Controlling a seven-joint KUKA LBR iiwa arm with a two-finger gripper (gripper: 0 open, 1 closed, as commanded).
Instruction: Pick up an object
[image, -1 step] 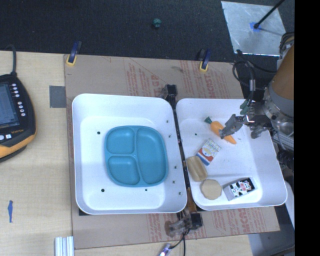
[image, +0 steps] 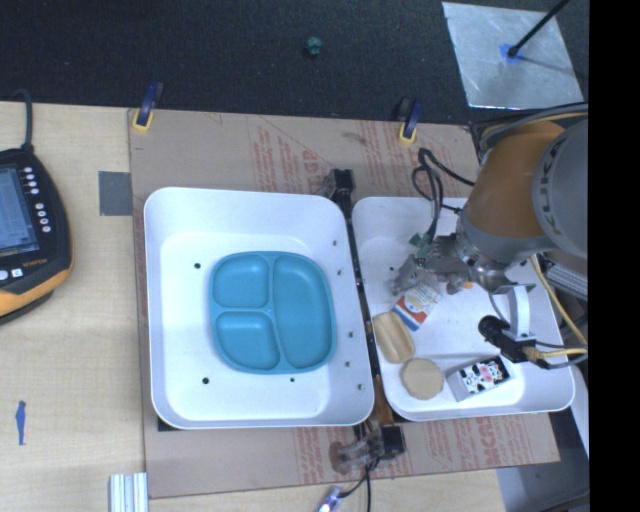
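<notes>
The gripper (image: 420, 268) sits low in the right bin (image: 545, 400), over a small white packet (image: 415, 305). Jaw opening cannot be determined. Risk: a wooden oval (image: 392, 336) lies just beside the packet; a skewed closure may nudge both, or pinch only the packet's edge and slip.

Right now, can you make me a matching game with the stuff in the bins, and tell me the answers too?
Things:
1. blue tray
2. round wooden disc
3. gripper
4. black-and-white box

Places:
A. near the front edge of the right bin, just right of the disc
B. in the middle of the left bin
C. over the upper middle of the right bin
D. near the front edge of the right bin, below the wooden block

Pairs: 1-B, 2-D, 3-C, 4-A
</notes>
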